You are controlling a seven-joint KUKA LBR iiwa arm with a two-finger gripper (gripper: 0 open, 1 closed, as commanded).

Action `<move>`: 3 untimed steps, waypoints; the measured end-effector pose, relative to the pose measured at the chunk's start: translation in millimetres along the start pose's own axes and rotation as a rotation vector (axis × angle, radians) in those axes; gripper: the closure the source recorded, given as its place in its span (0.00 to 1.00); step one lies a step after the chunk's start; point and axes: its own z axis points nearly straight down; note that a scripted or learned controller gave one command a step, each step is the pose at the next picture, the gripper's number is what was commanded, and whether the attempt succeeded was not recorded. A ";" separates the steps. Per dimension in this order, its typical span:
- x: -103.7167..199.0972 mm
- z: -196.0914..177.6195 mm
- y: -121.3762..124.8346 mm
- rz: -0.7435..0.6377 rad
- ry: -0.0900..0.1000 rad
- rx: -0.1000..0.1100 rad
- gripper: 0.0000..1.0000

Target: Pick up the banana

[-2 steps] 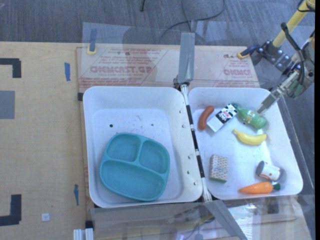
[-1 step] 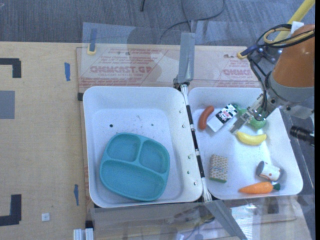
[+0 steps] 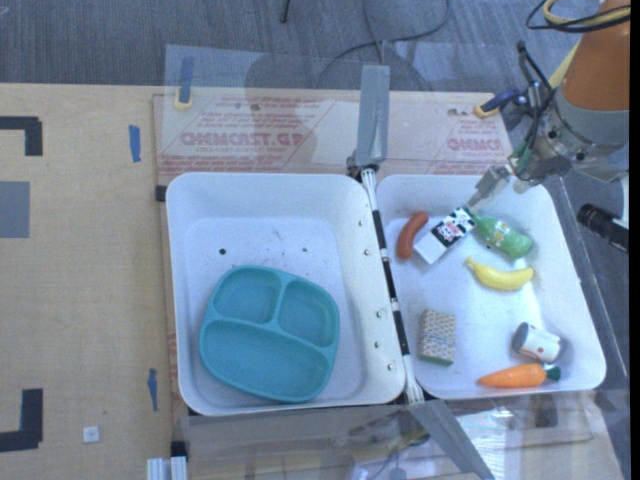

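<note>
The yellow banana (image 3: 500, 274) lies flat in the right bin (image 3: 580, 298), right of the bin's middle, with its curve bowing toward the front. My gripper (image 3: 494, 181) hangs over the back part of the same bin, beyond the banana and apart from it. It is closest to a green bottle (image 3: 503, 235) and a black-and-white box (image 3: 452, 230), which lie between it and the banana. Nothing shows in the gripper. The arm's orange band (image 3: 600, 63) is at the upper right.
The right bin also holds a red sausage (image 3: 411, 235), a tan waffle-like block (image 3: 437, 335), a small white-and-red cup (image 3: 538, 343) and an orange carrot (image 3: 515, 375). A teal divided plate (image 3: 268, 332) lies in the left bin (image 3: 190, 218). Cables hang by the arm.
</note>
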 end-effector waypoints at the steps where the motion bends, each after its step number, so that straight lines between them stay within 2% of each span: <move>1: 28.4 129.2 -63.1 0.068 0.004 0.004 0.00; 2: -9.0 148.3 -72.6 0.003 0.002 -0.008 0.00; 3: 11.1 148.0 -151.3 0.189 -0.002 -0.010 0.00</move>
